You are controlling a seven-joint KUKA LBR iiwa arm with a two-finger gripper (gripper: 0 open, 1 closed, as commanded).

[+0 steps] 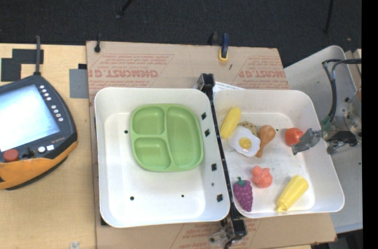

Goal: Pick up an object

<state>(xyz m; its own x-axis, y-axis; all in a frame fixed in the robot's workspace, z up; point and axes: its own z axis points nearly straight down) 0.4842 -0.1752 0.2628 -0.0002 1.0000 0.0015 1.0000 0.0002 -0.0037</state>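
The gripper hangs over the right bin's right edge, close beside the tomato, its grip impossible to judge, with the corn, egg, drumstick, grapes and yellow bottle inside, and the green tray in the left bin.

**Toy food in the right bin, green tray in the left**

The left bin holds a green divided tray. The right bin holds corn, a fried egg, a drumstick, a tomato, grapes and a yellow bottle. The hand sits at the right rim.
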